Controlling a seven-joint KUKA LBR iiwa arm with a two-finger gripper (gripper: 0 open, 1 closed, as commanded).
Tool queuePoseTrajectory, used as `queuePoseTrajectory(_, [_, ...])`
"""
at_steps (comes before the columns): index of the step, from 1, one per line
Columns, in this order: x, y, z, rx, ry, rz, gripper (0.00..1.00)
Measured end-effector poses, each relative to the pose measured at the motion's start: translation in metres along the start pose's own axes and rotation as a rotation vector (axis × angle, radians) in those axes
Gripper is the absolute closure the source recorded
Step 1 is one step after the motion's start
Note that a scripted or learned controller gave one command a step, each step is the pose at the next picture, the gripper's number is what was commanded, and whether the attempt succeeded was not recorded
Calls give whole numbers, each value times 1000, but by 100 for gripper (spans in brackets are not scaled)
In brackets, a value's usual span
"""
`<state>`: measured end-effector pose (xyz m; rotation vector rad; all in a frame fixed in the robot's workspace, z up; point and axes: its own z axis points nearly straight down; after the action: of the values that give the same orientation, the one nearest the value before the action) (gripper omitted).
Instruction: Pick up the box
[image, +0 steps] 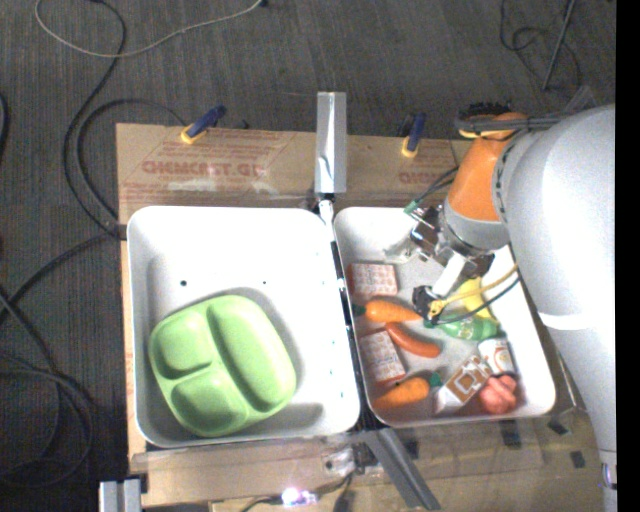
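Three small boxes lie in the right bin (350, 236). A pink-patterned box (372, 279) rests by the left wall, and a second one like it (381, 353) lies lower down. A brown box with white marks (467, 379) sits near the front right corner. My gripper (424, 243) hangs over the upper middle of this bin, under the orange-banded wrist (476, 186). It is to the right of the upper pink box and apart from it. The wrist hides its tips.
Also in the right bin are two carrots (390, 311) (404, 391), a red sausage (414, 341), a green bottle (468, 326), a yellow banana (482, 294), a white can (497, 354) and a pink item (498, 394). The left bin (190, 225) holds a green divided plate (222, 363).
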<state>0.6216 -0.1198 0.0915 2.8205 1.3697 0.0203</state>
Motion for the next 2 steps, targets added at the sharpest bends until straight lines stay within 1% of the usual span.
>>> queuePoseTrajectory(1, [-83, -25, -1, -2, -7, -51, 0])
queuePoseTrajectory(2, [-4, 24, 1, -1, -8, 360, 0])
